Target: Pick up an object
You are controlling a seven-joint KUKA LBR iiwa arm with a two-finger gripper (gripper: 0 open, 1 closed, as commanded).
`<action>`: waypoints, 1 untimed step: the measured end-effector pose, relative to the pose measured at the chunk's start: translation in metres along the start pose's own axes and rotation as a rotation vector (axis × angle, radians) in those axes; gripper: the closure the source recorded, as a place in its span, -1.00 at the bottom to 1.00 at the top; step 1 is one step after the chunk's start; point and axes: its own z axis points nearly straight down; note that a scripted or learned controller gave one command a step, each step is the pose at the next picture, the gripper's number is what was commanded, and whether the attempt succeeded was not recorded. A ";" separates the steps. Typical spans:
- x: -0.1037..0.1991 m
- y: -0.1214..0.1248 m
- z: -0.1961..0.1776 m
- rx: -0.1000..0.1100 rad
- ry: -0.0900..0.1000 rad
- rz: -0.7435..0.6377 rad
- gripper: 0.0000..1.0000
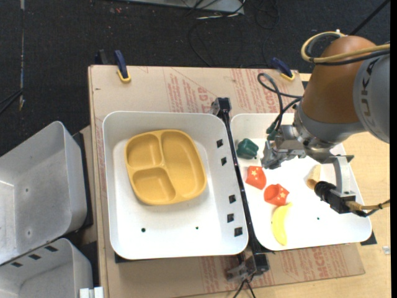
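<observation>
The right bin holds a small green object at its far left. In front of that lie two red pieces, and a yellow banana lies nearer the front. A pale tan piece sits partly behind the arm's hardware. My gripper hangs over the right bin, just right of the green object and above the red pieces. The view shows nothing held in it.
The left bin carries a yellow divided plate. A black divider with clips runs between the bins. White plastic tubs stand off the bench at the left. Cables trail over the right bin's far side.
</observation>
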 end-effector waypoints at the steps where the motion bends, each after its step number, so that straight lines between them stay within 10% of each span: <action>1: 0.047 0.011 0.014 0.003 0.000 0.001 1.00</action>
